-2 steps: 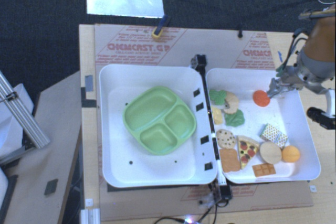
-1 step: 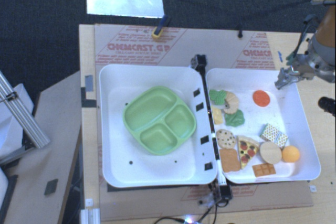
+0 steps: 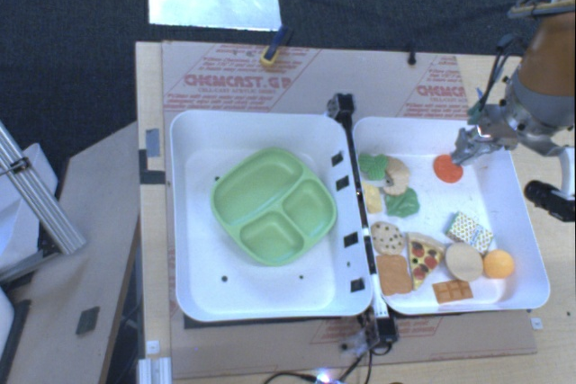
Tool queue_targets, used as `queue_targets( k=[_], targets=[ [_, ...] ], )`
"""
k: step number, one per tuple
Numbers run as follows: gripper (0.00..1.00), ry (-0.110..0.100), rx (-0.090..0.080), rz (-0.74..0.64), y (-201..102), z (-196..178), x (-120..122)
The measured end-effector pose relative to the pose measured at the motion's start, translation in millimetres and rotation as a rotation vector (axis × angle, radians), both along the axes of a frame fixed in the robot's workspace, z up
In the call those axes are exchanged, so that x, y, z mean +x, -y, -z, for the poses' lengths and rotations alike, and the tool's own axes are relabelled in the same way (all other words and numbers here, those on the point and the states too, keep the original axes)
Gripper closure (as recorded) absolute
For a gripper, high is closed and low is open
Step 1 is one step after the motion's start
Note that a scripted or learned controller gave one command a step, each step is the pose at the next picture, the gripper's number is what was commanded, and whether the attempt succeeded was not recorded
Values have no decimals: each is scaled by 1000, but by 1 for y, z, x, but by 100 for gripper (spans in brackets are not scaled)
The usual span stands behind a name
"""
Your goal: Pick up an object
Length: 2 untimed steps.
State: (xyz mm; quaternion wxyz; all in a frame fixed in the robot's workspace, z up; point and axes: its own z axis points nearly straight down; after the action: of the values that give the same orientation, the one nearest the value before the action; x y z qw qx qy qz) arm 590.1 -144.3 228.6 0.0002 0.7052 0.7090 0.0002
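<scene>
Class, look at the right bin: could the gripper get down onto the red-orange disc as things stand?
Probably yes. The gripper hangs just above and beside the red-orange disc, which lies alone on bare floor near the back of the right bin. Nothing lies over it, and the other toy foods sit apart.

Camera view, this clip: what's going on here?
A grey robot arm reaches in from the right, its tool poised over the far end of the right bin, close beside a red-orange round piece. Nothing is visibly held. The bin's other toy foods, including a pizza slice, a cookie and an orange ball, lie nearer the front. The left bin holds a green divided plate.
</scene>
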Motion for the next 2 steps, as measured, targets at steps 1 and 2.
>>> queue_targets(
  k=[1,2],
  targets=[
    [100,0,0,1,-34,4,-27],
    [100,-1,1,-2,-74,-2,-45]
  ],
)
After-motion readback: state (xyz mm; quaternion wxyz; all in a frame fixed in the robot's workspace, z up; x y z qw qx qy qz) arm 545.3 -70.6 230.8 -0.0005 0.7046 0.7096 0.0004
